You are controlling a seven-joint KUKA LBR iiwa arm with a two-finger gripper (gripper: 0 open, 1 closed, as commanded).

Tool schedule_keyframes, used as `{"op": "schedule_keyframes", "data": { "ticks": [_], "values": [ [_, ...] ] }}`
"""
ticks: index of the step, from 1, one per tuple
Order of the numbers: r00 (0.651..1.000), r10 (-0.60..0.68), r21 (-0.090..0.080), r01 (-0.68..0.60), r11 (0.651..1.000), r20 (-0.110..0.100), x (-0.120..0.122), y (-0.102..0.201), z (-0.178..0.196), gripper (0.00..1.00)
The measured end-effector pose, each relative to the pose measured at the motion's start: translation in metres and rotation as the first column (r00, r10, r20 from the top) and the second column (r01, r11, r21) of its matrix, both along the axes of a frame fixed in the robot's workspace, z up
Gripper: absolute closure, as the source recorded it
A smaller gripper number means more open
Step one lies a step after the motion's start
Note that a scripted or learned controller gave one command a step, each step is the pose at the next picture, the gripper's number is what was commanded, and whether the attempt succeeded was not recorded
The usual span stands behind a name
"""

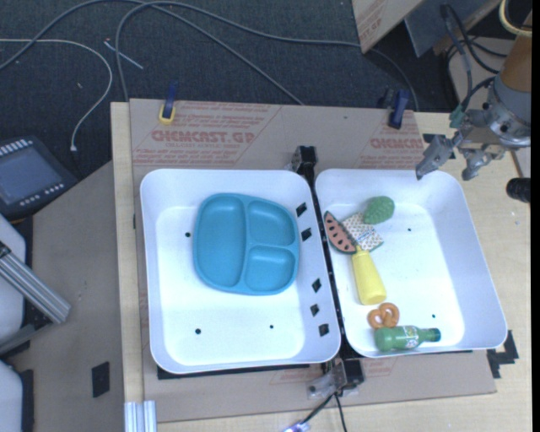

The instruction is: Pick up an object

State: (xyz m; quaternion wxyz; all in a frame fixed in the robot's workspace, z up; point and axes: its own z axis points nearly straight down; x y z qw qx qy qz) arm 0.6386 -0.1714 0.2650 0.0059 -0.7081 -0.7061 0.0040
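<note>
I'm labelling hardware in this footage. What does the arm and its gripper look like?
The arm is grey with an orange band above the wrist. Its gripper is grey metal with two slim fingers, and dark cables run near it.

Smooth, glossy white plastic bins (169,278); a matt blue plastic plate (246,244); a shiny green bottle (403,337); bare matt wood bench (278,126).

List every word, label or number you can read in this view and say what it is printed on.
"CHEMCAST GP": red print on the brown board under the bins, at its far left part; the letters are soft, so the reading is uncertain.
Same red print repeated at the board's far right, near the gripper: too blurred to read.
Green bottle label: too small to read.
Cardboard box at the top edge: markings illegible.
</note>
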Motion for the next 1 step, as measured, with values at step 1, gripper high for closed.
{"op": "schedule_keyframes", "data": {
  "ticks": [1],
  "values": [
    [1.000, 0.003, -0.003, -0.003, 1.000, 0.014, 0.0021, 0.0005, 0.0085, 0.00]
  ]
}}
